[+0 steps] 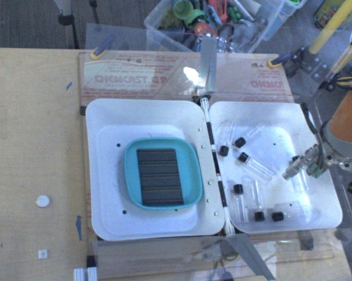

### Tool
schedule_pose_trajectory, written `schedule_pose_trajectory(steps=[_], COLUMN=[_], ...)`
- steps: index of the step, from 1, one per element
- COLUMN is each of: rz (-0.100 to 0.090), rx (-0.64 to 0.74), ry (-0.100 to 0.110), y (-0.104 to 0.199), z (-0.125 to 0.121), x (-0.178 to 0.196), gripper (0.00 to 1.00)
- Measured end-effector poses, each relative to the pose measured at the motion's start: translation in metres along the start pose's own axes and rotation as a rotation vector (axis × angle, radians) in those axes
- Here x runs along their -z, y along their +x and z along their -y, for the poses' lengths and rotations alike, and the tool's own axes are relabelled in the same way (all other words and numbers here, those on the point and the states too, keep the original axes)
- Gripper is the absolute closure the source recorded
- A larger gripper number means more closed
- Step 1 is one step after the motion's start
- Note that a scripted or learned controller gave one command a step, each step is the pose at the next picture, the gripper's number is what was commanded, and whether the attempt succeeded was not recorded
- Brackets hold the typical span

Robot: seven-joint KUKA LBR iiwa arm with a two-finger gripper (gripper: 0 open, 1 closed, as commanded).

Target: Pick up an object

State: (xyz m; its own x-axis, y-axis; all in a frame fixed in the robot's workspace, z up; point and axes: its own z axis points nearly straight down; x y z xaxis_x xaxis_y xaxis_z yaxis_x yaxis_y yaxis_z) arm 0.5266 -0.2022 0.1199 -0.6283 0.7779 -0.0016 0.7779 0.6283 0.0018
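Camera view: I see gripper [297, 168] low over right bin [331, 215], near its right wall; can't tell from here how it stands. Clear plastic vials [259, 170] with black caps lie scattered across right bin, nearest one just left of gripper, apart from it. Left bin [100, 122] holds teal rounded tray [131, 157] carrying dark ribbed slab [159, 177].

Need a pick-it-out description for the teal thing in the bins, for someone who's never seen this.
Start at the left white bin, the one away from the arm. The teal tray lies in its middle, a rounded rectangle holding a dark ribbed insert. It is the sole coloured item; the right bin holds clear black-capped vials.
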Motion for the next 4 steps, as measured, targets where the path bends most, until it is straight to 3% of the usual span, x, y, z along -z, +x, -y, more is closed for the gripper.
schedule_pose_trajectory(steps=[1, 2, 3, 4], rz=[0.003, 0.002, 0.001, 0.001], rx=[-0.12, -0.174, -0.044, -0.044], ry=[-0.001, -0.002, 0.0, 0.0], y=[0.038, 0.056, 0.008, 0.008], z=[-0.036, -0.101, -0.059, -0.06], x=[0.082, 0.104, -0.004, -0.004], gripper=[1.0, 1.0, 1.0, 0.0])
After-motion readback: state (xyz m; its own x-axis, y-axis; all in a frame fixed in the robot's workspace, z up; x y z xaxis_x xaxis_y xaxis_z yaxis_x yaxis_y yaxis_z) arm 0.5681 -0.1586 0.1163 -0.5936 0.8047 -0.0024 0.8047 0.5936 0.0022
